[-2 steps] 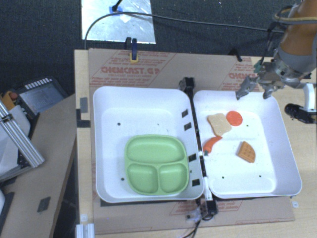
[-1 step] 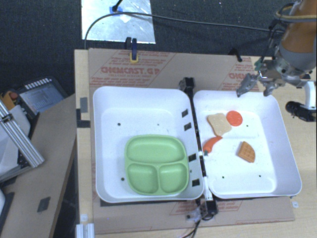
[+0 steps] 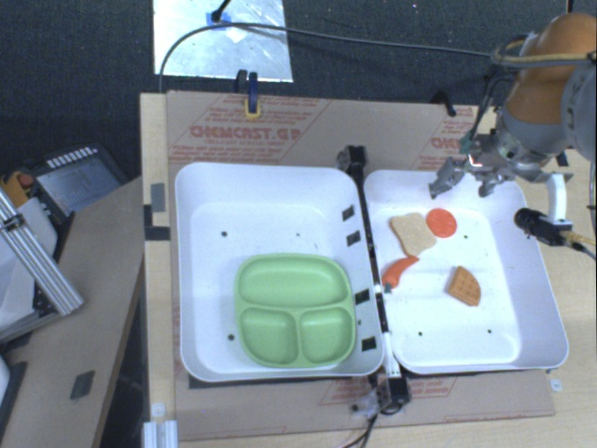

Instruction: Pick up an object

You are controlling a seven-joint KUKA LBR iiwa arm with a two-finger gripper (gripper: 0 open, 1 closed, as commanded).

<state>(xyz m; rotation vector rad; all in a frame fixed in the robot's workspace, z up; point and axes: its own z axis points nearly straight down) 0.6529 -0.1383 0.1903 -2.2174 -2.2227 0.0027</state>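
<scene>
The right bin holds a pale bread slice, a round red tomato slice touching its right side, a curved orange-red piece below it, and a brown waffle wedge further right. My gripper hangs over the bin's back edge, above and just right of the tomato slice. Its two fingers stand spread apart with nothing between them.
A green three-compartment plate lies in the front half of the left bin. A black clamp sits at the back where the bins meet. Grey equipment stands off the bench to the left.
</scene>
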